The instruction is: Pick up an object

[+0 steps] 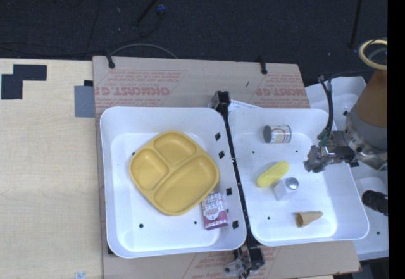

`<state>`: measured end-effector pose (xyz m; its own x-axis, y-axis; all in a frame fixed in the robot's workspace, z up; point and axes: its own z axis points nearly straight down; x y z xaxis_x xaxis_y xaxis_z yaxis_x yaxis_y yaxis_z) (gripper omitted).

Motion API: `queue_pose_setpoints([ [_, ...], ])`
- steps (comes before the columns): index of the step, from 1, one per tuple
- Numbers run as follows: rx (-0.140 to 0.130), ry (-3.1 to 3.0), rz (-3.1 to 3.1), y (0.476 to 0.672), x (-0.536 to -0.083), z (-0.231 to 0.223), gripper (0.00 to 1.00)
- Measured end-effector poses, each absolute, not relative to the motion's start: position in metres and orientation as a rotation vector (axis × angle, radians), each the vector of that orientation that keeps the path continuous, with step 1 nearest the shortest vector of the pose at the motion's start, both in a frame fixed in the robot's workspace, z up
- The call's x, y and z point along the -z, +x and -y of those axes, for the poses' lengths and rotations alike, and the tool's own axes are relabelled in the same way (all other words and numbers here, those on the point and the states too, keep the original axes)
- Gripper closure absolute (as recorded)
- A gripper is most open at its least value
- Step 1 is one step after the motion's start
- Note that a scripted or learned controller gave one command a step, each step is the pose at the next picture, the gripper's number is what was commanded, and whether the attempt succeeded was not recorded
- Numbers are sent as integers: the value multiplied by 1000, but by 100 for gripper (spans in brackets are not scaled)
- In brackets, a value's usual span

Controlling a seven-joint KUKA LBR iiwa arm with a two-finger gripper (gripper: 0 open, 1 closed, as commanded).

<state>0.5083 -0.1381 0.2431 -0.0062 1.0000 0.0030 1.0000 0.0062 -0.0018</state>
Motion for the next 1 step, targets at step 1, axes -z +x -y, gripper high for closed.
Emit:
queue_pose_setpoints([
  [1,-2,-2212,2224,505,-244,76,100],
])
